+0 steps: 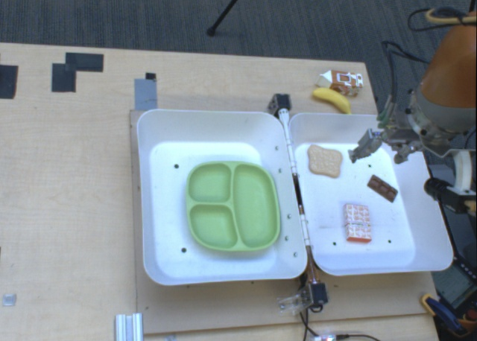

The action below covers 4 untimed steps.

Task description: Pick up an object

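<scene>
The right bin [428, 250] holds three objects: a tan slice of bread [325, 160] at the back left, a small brown chocolate bar [382, 187] in the middle, and a red-and-white packet [357, 222] toward the front. My gripper [384, 149] hangs over the back of this bin, between the bread and the bin's right wall, a little behind the chocolate bar. Its two dark fingers [363, 147] are spread open with nothing between them.
A green divided plate [232, 206] lies in the left bin [160, 183]. On the bench behind the right bin sit a yellow banana [332, 98] and a small carton [344, 79]. The arm's grey and orange body [451, 71] rises at the right.
</scene>
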{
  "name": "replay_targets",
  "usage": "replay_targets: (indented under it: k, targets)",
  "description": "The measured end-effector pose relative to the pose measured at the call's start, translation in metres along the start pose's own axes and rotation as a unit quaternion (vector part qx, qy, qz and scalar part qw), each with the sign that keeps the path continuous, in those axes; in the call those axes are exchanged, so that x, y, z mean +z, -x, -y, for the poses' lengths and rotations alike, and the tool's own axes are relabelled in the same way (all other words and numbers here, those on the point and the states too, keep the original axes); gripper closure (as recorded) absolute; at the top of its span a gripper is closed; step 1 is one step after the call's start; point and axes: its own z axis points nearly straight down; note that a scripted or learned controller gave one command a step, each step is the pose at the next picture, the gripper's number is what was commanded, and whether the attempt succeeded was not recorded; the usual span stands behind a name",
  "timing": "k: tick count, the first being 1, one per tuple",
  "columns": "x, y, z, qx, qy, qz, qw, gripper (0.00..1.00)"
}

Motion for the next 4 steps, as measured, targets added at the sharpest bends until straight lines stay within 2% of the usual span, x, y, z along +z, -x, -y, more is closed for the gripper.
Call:
replay_targets:
  k: [1, 2, 3, 4]
  targets:
    - [0.147, -0.008, 0.026, 0.001, 0.0, 0.0, 1.0, 0.0]
    - [0.136, -0.009, 0.024, 0.001, 0.001, 0.0, 1.0, 1.0]
    - [0.136, -0.009, 0.024, 0.001, 0.001, 0.0, 1.0, 0.0]
    - [0.151, -0.028, 0.074, 0.002, 0.005, 0.001, 1.0, 0.0]
